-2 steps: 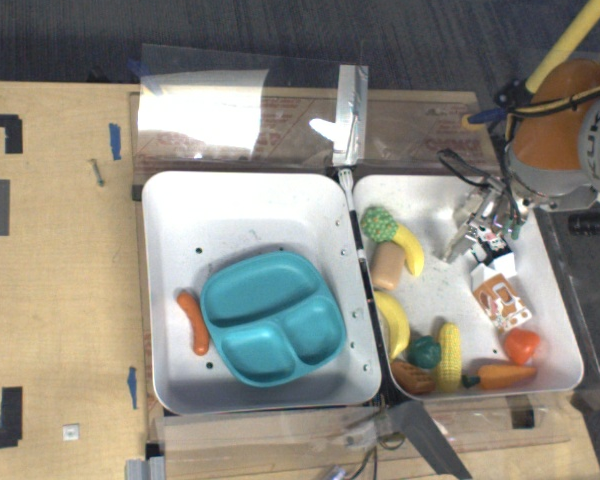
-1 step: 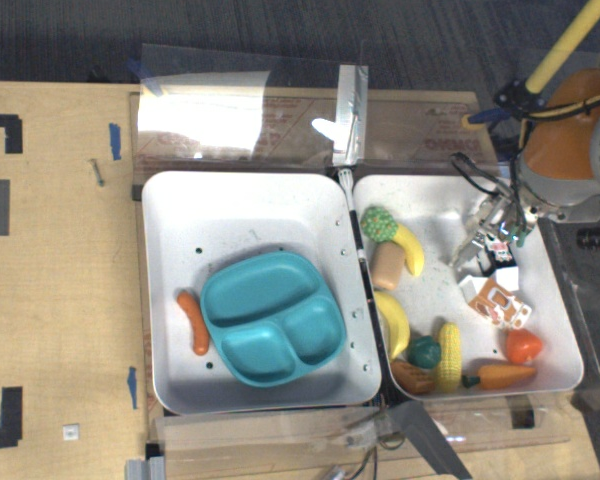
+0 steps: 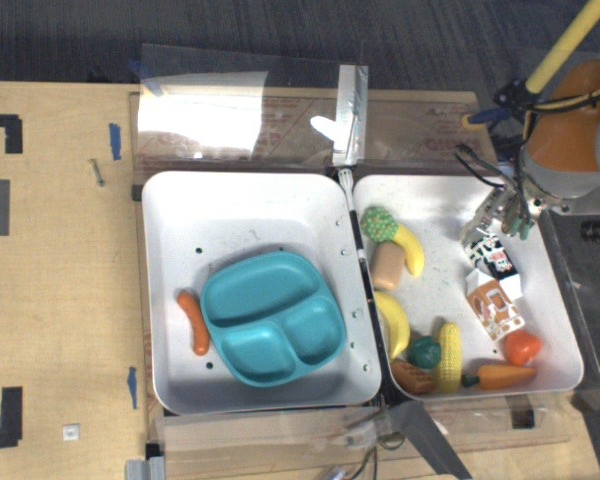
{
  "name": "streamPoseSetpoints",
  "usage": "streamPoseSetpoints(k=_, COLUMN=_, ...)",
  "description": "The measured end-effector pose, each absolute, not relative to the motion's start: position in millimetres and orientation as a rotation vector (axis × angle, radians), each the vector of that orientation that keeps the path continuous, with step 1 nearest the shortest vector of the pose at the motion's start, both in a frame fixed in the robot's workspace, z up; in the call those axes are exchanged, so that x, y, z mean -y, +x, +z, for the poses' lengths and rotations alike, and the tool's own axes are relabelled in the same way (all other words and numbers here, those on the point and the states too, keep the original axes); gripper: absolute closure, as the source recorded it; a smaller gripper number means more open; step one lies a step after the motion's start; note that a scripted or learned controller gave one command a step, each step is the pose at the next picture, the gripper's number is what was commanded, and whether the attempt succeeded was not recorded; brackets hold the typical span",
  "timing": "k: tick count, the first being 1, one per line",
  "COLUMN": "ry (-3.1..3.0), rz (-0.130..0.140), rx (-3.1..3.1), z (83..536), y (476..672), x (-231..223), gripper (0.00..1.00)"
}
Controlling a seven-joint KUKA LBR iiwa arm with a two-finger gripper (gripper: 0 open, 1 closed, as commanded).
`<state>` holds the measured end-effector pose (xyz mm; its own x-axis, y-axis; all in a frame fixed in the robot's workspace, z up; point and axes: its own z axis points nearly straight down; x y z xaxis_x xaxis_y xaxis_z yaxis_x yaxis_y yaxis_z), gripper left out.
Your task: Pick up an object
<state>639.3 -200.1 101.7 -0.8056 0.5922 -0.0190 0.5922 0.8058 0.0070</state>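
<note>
Approach step: pincer [image 3: 500, 218] hovers over the right bin [image 3: 435, 193], just above the carton [image 3: 491, 255]; grip state unclear. Next: descend, close on carton.

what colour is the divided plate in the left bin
Teal blue; the plate shows clearly in the camera view.

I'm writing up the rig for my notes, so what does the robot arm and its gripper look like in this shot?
The arm is pale grey with a broad orange band above the wrist. Thin dark cables loop off its left side. The gripper below is a small metallic cluster with dark and greenish bits, too blurred to make out further.
</note>
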Motion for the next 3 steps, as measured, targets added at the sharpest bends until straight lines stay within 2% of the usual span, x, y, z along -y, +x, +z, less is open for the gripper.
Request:
streamPoseSetpoints(k=1, ry=0.973, rz=0.001, rx=-2.968, z=101, y=638.9, x=200, gripper=0.00)
streamPoseSetpoints(k=2, ry=1.104, rz=0.006, rx=-2.931, z=89, y=595.8, x=127, gripper=0.00)
streamPoseSetpoints(k=3, ry=1.350, rz=0.005, rx=-2.824, z=89, y=541.0, x=157, gripper=0.00)
